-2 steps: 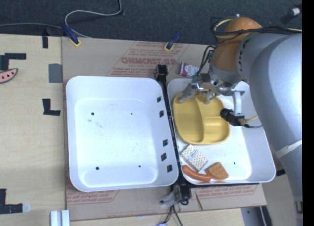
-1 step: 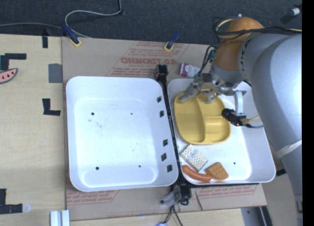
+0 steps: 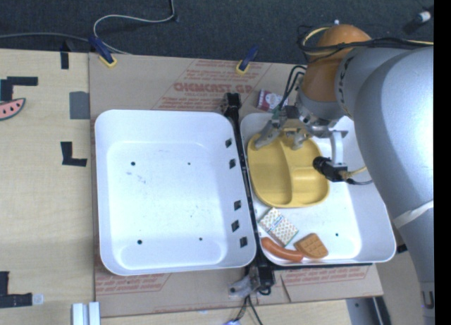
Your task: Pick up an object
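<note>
The right bin (image 3: 366, 235) holds a yellow divided dish (image 3: 289, 175) in its far half. Near the front rim lie a checkered packet (image 3: 279, 228), a red sausage (image 3: 280, 250) and an orange-brown cracker (image 3: 313, 246). My gripper (image 3: 283, 135) hangs over the dish's far edge with its grey fingers (image 3: 265, 137) spread open, one toward the dish's far left corner and the other over its far right part. Nothing is between them. The grey arm with its orange band (image 3: 331, 63) reaches in from the right and covers the bin's right side.
The left bin (image 3: 165, 189) sits beside the right one, joined by black clips (image 3: 238, 182) along the shared rim. A small dark red packet (image 3: 268, 99) lies on the cardboard behind the right bin. Cables run across the back.
</note>
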Robot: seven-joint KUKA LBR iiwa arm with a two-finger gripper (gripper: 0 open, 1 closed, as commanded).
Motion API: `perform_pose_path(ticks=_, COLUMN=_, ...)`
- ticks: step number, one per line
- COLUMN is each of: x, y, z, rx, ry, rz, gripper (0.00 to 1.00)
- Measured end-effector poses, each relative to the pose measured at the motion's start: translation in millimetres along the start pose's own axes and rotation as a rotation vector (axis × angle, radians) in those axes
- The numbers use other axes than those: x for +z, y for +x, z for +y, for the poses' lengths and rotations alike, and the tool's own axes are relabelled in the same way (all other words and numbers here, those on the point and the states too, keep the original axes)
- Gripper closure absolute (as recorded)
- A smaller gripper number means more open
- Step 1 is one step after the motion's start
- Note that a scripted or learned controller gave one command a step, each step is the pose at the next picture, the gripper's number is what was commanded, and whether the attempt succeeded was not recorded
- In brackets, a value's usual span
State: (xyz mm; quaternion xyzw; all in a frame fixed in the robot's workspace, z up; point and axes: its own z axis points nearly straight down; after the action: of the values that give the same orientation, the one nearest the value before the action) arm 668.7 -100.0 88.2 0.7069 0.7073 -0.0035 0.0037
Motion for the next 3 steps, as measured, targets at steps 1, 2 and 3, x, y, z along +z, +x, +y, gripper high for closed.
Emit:
perform_pose_path(ticks=1, x=0.4, y=-7.2, z=0.9, rx=-0.001, ry=-0.001, rz=0.01, gripper=0.0)
perform_pose_path(ticks=2, x=0.4, y=-12.2, z=1.2, rx=-0.002, ry=-0.002, rz=0.01, gripper=0.0)
perform_pose_path(ticks=3, x=-0.4, y=4.1, z=-17.0, rx=-0.001, ry=-0.009, rz=0.005, gripper=0.0)
